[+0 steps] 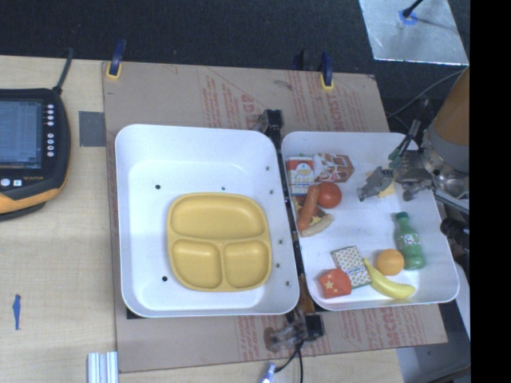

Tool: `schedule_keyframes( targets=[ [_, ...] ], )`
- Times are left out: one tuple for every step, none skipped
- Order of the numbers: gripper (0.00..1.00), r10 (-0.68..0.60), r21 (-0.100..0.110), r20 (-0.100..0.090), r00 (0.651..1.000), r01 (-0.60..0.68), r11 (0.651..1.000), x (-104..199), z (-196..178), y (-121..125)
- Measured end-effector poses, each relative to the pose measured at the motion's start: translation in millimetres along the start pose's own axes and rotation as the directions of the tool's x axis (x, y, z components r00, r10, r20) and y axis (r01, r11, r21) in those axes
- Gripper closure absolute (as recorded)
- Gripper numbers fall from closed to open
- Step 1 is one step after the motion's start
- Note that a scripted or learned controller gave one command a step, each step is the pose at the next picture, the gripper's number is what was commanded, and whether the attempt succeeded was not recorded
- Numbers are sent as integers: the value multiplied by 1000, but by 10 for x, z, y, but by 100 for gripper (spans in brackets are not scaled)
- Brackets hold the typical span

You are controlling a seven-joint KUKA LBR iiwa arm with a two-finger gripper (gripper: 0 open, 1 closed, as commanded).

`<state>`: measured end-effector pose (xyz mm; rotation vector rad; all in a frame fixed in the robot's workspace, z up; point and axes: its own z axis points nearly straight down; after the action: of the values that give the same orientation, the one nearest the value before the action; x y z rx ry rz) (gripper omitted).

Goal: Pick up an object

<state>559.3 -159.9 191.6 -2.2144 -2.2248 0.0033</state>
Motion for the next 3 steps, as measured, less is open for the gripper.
schedule_keyframes(
  targets=[
    [0, -1, 1, 1, 1000, 1, 1000, 497, 742, 157],
    [0, 1, -1, 0, 1000, -1, 1000, 474, 997, 681],
    [0, 0, 1, 1, 1000, 0, 1000, 363, 999, 439]
  ],
)
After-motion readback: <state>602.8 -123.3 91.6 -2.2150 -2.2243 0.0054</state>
